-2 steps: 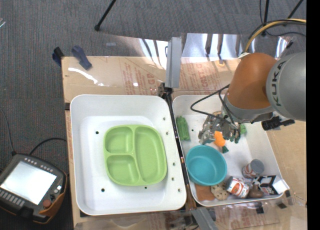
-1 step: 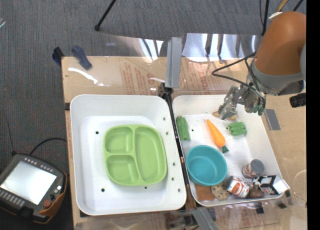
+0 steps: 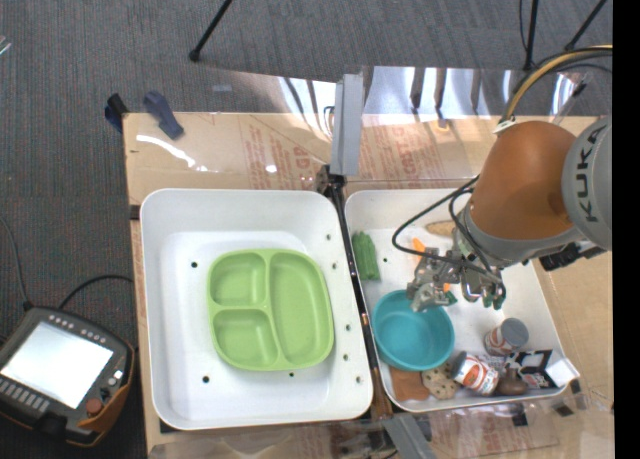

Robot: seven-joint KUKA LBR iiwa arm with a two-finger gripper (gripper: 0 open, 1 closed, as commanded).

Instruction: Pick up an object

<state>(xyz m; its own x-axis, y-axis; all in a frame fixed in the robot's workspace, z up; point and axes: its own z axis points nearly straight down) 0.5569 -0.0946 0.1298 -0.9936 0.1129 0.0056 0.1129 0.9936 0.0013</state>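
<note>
Bowl (image 3: 412, 339) sat under claw (image 3: 432, 292), near its rim. Claw state: cannot tell. Best lowered straight, pinching rim, then lifted slowly.

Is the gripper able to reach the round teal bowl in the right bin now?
Probably yes: the gripper hangs at the round teal bowl's upper rim, and nothing lies between them.

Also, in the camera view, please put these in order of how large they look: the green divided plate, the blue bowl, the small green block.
1. green divided plate
2. blue bowl
3. small green block
</note>
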